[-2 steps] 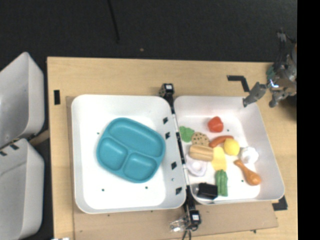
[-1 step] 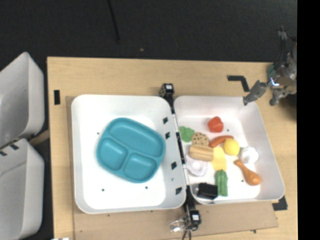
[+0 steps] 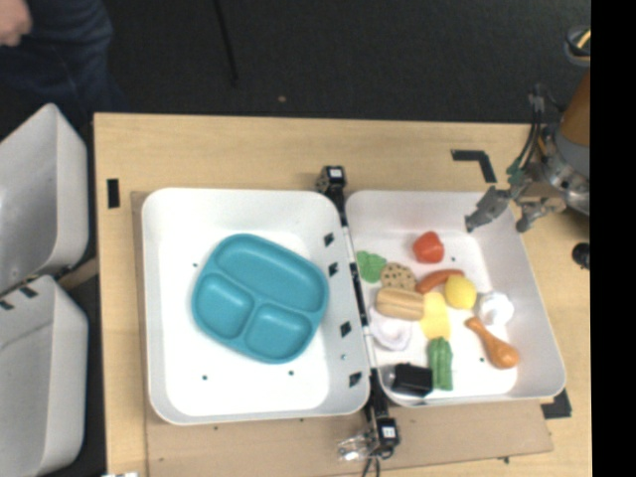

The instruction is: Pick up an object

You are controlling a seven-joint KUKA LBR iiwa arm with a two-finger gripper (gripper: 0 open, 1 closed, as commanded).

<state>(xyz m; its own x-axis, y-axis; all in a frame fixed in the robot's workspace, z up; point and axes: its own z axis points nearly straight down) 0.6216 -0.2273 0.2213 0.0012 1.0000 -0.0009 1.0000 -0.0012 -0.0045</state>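
The small black block [image 3: 410,378] and the other plastic toy foods lie below my spread, empty two-finger gripper [image 3: 505,212], so nothing is picked up yet.

The wooden bench [image 3: 229,147] carries two white bins [image 3: 159,296] side by side, just left of the gripper [image 3: 505,212].

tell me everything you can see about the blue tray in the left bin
The blue tray is a teal, plastic-looking plate with rounded corners and three compartments: one large section toward the far side and two smaller ones nearer the camera. It lies flat and right side up, turned at a slant, roughly centred on the floor of the left white bin. All three compartments hold nothing, and nothing else touches it.
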